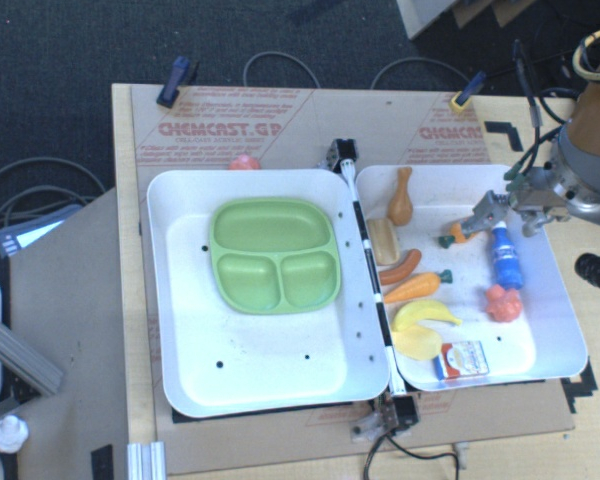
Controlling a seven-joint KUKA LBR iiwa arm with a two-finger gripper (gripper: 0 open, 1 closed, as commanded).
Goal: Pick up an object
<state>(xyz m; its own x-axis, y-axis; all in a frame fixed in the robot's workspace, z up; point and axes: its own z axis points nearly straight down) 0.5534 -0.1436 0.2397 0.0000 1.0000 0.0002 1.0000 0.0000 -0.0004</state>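
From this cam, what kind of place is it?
Likely a robot lab pick bench: two white bins on a taped board, toy food such as a banana, loose cables on dark carpet.

Bright, even light falls from overhead, and the two white bins (270, 388) glow nearly washed out, their inner surfaces losing detail. The green divided plate (275, 255) in the left one casts almost no shadow; only a faint soft edge shows beneath its rim. Beyond the bins, the dark carpet (70, 38) sinks into grainy murk. The whole picture is mildly soft and low in resolution, and print on the board (220, 128) behind the plate reads fuzzy.
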